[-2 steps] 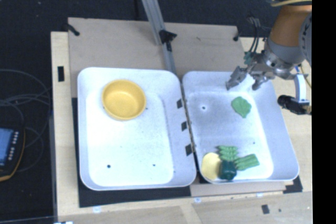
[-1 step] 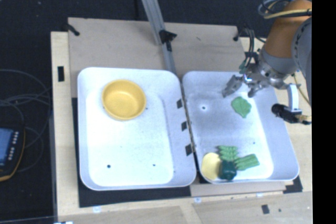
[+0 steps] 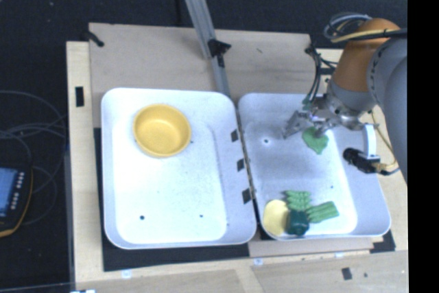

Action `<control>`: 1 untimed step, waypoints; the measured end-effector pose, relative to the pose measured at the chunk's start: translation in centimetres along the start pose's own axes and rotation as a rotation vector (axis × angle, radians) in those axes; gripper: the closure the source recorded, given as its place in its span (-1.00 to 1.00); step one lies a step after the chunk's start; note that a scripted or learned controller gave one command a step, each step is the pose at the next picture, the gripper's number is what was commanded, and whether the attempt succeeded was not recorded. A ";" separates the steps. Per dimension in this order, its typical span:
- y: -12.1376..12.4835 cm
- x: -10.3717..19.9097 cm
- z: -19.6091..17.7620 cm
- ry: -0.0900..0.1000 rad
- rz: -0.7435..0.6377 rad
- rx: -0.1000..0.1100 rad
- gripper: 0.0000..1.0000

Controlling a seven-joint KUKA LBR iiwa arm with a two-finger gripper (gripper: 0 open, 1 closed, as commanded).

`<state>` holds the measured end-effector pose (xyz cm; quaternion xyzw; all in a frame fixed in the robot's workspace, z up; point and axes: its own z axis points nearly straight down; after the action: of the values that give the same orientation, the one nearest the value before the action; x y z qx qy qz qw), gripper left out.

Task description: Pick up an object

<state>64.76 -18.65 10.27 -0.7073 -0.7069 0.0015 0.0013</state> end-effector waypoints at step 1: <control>0.2 -0.1 -1.4 -0.001 0.000 -0.006 1.00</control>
<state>64.94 -18.71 11.67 -0.7073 -0.7069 -0.0005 -0.0013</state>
